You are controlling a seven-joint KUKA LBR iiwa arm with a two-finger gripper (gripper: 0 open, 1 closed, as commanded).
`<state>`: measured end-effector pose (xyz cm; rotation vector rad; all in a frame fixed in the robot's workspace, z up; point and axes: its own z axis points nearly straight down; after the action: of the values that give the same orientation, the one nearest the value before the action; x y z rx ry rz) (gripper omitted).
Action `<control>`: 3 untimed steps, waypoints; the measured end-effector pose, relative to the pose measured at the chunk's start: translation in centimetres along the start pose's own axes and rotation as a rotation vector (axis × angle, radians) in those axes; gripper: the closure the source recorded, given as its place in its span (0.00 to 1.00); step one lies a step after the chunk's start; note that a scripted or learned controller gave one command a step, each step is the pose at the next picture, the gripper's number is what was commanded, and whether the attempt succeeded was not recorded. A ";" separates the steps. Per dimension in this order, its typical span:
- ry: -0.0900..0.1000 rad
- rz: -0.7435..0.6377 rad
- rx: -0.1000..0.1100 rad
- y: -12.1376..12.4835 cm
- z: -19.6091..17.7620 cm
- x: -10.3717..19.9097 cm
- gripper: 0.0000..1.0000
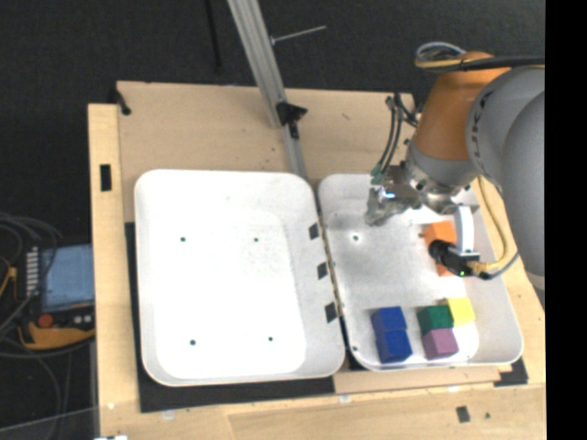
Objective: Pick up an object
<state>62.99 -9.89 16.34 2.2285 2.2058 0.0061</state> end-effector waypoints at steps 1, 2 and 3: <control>0.000 -0.006 0.000 -0.3 -5.6 -1.0 1.00; 0.001 -0.012 0.004 -0.2 -7.2 -1.1 1.00; 0.002 -0.016 0.006 -0.7 -7.2 4.0 1.00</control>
<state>62.23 -5.90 23.51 2.2146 2.2281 0.0016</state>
